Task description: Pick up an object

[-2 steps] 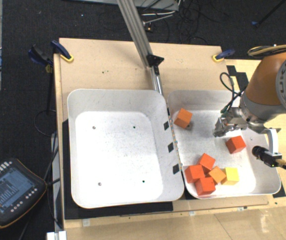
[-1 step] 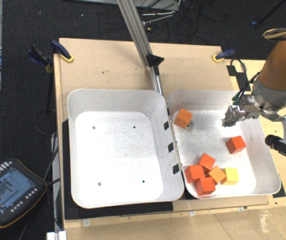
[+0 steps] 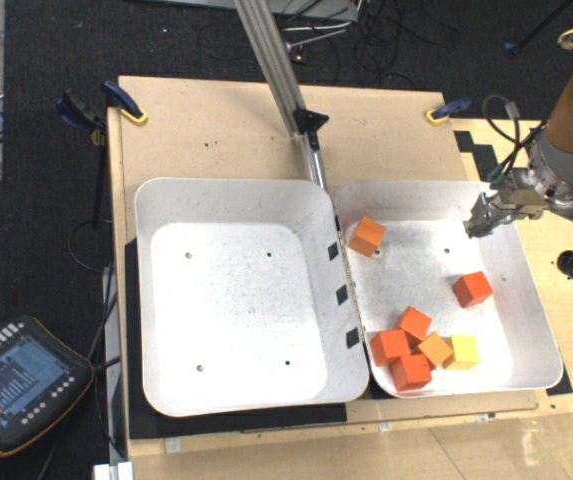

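Dark carpet surrounds a pale wooden bench (image 3: 266, 128) that carries two shallow white bins side by side. From the view's right edge the arm (image 3: 571, 138) reaches in, grey at the wrist with its orange band above, and the gripper (image 3: 481, 223) hangs over the upper right part of the right bin (image 3: 526, 298), close to that bin's far rim. How wide the tool stands cannot be told at this size and slant, and no block shows in its grasp; it appears clear of every object below.

Nearest to it in the right bin is a red block (image 3: 472, 288), lying below and slightly left of the tool, apart from the rest. Toward the bin's upper left, by the wall shared with the other bin, sits an orange block (image 3: 367, 236), also alone. At the near end a cluster is packed together: a red-orange block (image 3: 415, 323) on top of the group, a red block at the left (image 3: 390, 346), another red block at the front (image 3: 412, 371), a small orange block (image 3: 435, 348) among them, and a yellow block (image 3: 463, 351) touching the cluster's right side.

Beyond lies the left bin (image 3: 156, 268), speckled white. Blue and yellow clamps (image 3: 124, 101) grip the bench's far corners, a metal pole (image 3: 271, 53) slants over the far edge, and a teach pendant (image 3: 16, 378) rests on the floor at lower left.
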